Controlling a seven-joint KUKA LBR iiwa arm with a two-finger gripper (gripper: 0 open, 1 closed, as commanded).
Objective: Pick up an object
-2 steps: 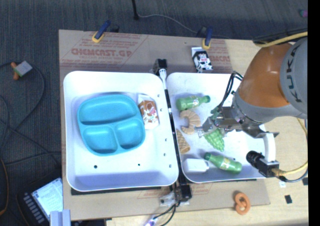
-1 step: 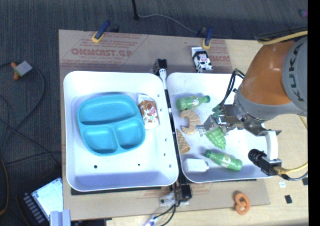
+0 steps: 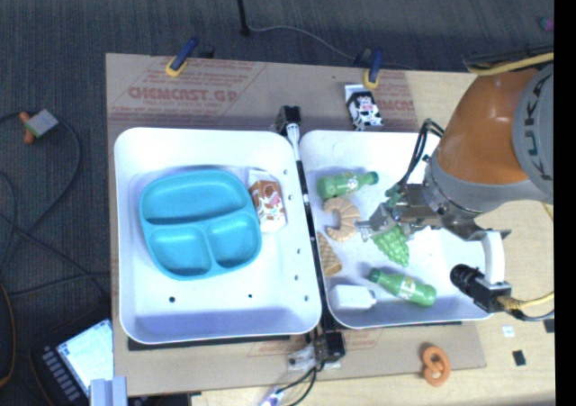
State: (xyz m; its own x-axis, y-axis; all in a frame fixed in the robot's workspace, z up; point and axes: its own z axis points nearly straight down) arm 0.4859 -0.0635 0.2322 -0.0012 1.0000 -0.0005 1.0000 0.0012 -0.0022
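1 arm: grey KUKA arm, orange band, reaching from right into right white bin [image 3: 310,175].
Gripper [image 3: 389,226]: over bumpy green plastic toy [image 3: 393,243]; grip cannot be told.

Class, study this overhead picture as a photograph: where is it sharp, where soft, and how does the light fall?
Camera view: light is even and bluish, with soft shadows inside the left bin; the blue divided plate has a mild sheen; the arm's orange band is large and soft-edged near the lens; the gripper over the right bin looks blurred; printed lettering on the cardboard sheet stays readable.
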